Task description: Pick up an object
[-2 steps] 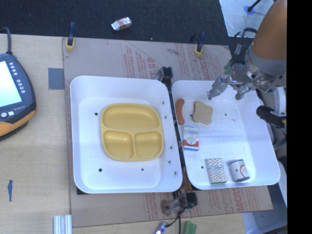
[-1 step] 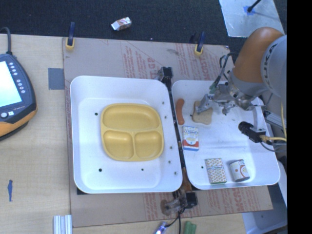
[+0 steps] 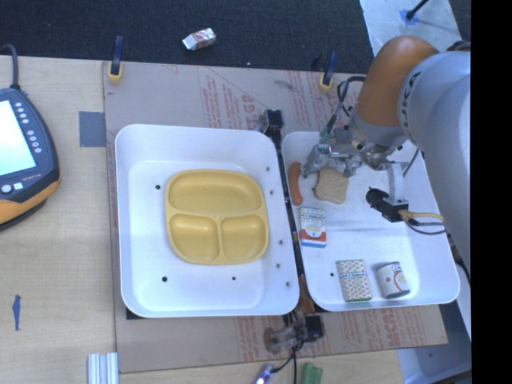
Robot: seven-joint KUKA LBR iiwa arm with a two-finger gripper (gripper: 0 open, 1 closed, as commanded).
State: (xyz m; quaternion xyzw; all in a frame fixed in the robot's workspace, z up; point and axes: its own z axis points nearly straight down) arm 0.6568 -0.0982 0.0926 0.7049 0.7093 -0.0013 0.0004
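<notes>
The arm [image 3: 436, 110] reaches in from the right, and its hand [image 3: 336, 160] sits low over the far left part of the right bin [image 3: 364, 245]. From this angle I cannot tell whether the hand is open or closed, nor whether it touches anything.

Directly under it, on the near side, lies a bread slice [image 3: 331, 188]. The slice is pale tan with a slightly darker edge, roughly square with rounded corners, and lies flat on the bin floor. Its far edge is partly covered by the hand. Just left of the slice, against the bin's left wall, a reddish-brown sausage [image 3: 294, 184] lies lengthwise.

Nearer the camera in the same bin is a small carton [image 3: 313, 226], white with blue and orange print, apart from the slice. Along the near wall are a speckled box [image 3: 353, 280] and, just right of it, a can [image 3: 391, 279] lying on its side.

The left bin [image 3: 140, 214] holds a yellow tray [image 3: 216, 216] with three compartments, set in the middle. A pendant [image 3: 20, 154] rests on the worktop [image 3: 64, 294] at the far left.
</notes>
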